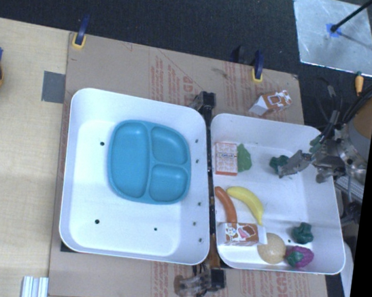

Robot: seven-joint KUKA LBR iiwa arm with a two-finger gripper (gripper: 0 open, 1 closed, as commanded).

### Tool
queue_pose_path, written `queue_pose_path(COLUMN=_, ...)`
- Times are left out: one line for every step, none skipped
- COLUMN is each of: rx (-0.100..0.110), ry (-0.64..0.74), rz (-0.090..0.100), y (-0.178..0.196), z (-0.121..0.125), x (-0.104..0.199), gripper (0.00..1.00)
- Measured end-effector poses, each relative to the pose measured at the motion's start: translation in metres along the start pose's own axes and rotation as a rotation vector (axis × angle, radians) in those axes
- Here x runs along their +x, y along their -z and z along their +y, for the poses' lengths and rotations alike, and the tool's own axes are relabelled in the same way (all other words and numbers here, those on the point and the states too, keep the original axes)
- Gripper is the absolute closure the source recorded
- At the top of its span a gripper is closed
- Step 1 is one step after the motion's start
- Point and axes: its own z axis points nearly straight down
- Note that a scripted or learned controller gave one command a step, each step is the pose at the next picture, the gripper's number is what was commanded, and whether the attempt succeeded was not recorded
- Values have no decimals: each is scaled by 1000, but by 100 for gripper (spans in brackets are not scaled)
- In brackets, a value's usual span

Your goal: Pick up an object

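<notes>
Your gripper (295, 164) sits in the right bin (281, 202) — dark green toy (280, 164) lies just left of the jaws, touching or nearly; can't tell their opening.

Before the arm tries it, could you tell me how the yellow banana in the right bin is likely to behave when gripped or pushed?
The banana looks like smooth moulded plastic, so probably light, stiff and somewhat slippery. Its curved, rounded body may pivot or roll if nudged toward the sausage beside it.
</notes>
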Motion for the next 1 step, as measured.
queue_pose_path(rx=2, ry=1, rz=0, y=-78, z=12, x=58, gripper=0)
